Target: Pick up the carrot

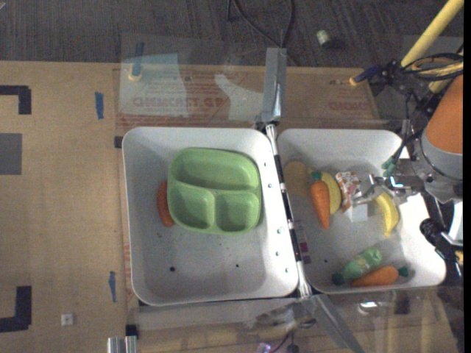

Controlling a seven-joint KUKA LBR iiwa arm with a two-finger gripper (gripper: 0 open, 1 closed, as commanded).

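The carrot point(320, 203) lies in the right bin point(412, 142) beside a banana point(333, 192); the gripper point(379, 190) hovers nearby; its state is unclear.

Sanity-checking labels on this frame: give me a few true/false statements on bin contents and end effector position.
1. The green divided tray sits in the left bin. True.
2. A carrot lies in the right bin, left of the end effector. True.
3. The end effector hovers over the left bin. False: it is over the right bin.
4. The carrot is held between the end effector's fingers. False: it lies in the bin, apart from the end effector.
5. A second carrot lies near the right bin's front edge. True.
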